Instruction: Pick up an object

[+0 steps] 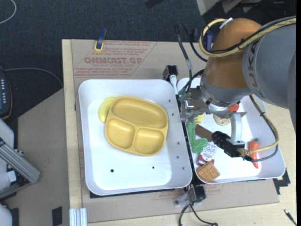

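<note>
- green toy lies in the right bin, against its left wall, just on the near side of the gripper; a brown piece touches it
- the wrist hides the jaws; whether they are spread or pressed together, cannot tell
- crowding its near side: a red-and-white packet, then a waffle by the near wall; a carrot lies further right
- left bin holds a yellow divided plate, well apart; both bins sit on the tabletop

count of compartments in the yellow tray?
3 in the yellow tray: one long compartment at its far side, two smaller, left and right, nearer the camera. None hidden.
</note>
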Tool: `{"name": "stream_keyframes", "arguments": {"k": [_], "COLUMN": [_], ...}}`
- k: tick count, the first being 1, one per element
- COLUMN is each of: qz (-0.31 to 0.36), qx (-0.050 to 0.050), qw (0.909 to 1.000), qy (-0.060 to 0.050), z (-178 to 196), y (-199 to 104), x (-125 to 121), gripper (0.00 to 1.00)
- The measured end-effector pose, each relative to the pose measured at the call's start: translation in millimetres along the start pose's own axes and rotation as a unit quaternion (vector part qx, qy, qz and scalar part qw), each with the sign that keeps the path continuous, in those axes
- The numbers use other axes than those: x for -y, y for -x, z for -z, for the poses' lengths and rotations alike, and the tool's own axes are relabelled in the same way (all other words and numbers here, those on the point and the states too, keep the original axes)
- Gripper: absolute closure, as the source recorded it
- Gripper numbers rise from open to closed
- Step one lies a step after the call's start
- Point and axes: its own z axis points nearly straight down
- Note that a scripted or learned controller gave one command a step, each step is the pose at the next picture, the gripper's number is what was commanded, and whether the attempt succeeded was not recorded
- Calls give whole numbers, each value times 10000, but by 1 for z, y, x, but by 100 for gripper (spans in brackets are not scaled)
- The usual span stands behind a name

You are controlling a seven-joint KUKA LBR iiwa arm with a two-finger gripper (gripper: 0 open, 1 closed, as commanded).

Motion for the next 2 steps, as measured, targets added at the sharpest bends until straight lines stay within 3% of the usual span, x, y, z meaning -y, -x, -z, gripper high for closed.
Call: {"name": "stream_keyframes", "arguments": {"k": [1,2], "qz": [-28,-12], "qx": [10,-2], "qw": [10000,10000], "qy": [-5,-30], "z": [-4,-14], "y": [21,13], "x": [-5,-2], "gripper": [100,100]}}
